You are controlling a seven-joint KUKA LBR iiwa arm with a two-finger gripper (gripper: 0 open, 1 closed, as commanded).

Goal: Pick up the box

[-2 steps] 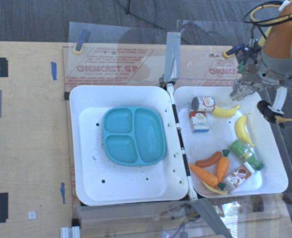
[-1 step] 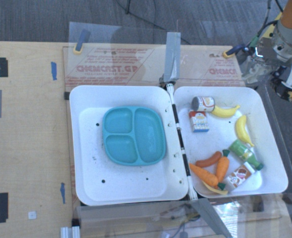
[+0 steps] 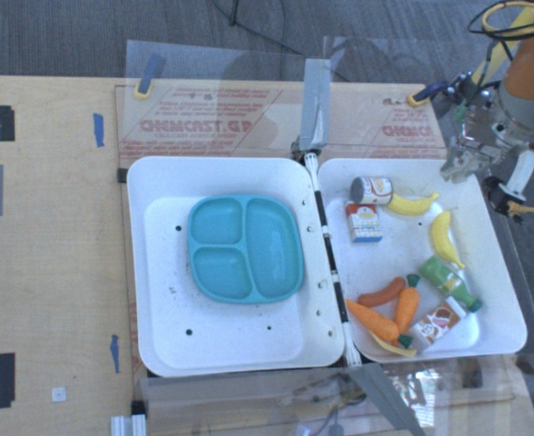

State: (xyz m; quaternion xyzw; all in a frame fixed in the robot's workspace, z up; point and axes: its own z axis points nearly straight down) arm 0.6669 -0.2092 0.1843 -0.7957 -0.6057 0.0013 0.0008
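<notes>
A small white box (image 3: pixel 365 222) with a red top and a blue base lies in the right bin (image 3: pixel 503 271), near its far left side, just below a tipped can (image 3: pixel 370 190). A second, brown and white carton (image 3: pixel 438 323) lies near the bin's front right corner. My gripper (image 3: pixel 468 159) hangs over the far right corner of the right bin, well to the right of the small box and apart from every object. Nothing shows beneath it but the bin's rim.
The right bin also holds two bananas (image 3: pixel 410 203) (image 3: pixel 443 237), a green bottle (image 3: pixel 449 278), two carrots (image 3: pixel 373 319) (image 3: pixel 407 304) and a sausage (image 3: pixel 381 292). A teal divided plate (image 3: pixel 246 247) sits in the left bin (image 3: pixel 158 234).
</notes>
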